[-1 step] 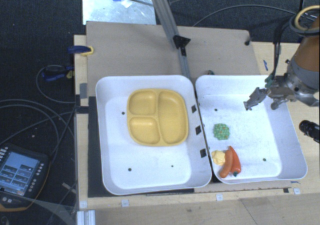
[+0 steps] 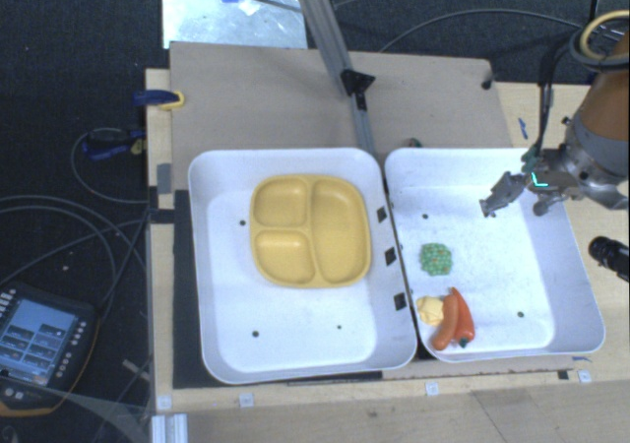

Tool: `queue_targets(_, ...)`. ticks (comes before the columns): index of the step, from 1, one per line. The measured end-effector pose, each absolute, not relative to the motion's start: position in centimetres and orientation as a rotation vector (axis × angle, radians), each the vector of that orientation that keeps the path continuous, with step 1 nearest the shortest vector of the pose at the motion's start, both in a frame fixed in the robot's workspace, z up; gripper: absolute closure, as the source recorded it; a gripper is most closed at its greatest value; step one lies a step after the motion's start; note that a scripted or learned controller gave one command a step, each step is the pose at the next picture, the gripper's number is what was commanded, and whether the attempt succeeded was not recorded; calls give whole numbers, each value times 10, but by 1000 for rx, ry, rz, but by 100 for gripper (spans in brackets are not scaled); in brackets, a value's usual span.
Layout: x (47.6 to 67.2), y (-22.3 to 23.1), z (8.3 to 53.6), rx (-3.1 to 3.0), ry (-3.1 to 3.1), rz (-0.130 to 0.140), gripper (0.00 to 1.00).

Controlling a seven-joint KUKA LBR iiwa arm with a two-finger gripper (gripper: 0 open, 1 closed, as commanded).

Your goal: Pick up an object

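Here, seen from above at a slant, two shallow white bins sit side by side on a tan bench. My arm (image 2: 602, 141) enters from the right edge of the frame, and my pincer (image 2: 517, 193) hangs over the upper right part of the right bin (image 2: 551, 333). One dark finger (image 2: 499, 195) points left and down toward the bin floor. Whether the pincer is open or closed I cannot tell from this angle, and nothing shows between its tips.

Lower in the right bin, toward its left side, lie three small things. A green, bumpy, rounded object (image 2: 436, 257) rests near the middle of the bin. Below it, near the bottom left corner, an orange-red carrot-like piece (image 2: 456, 319) lies tilted, touching a pale yellow lump (image 2: 429, 309) on its left. All three sit well apart from my pincer.

The left bin (image 2: 221, 333) holds a yellow plate (image 2: 310, 230) with three compartments, set in its upper middle.
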State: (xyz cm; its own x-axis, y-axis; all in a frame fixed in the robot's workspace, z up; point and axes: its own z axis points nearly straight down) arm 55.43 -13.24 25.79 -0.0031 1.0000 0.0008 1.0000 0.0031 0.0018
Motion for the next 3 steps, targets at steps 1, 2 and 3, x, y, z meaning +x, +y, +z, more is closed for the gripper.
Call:
queue_targets(1, 553, -136, 196, 2224, 2224, -4, 0)
queue_targets(2, 545, -138, 150, 2224, 2224, -3, 0)
queue_targets(3, 553, -139, 105, 2222, 2222, -1, 0)
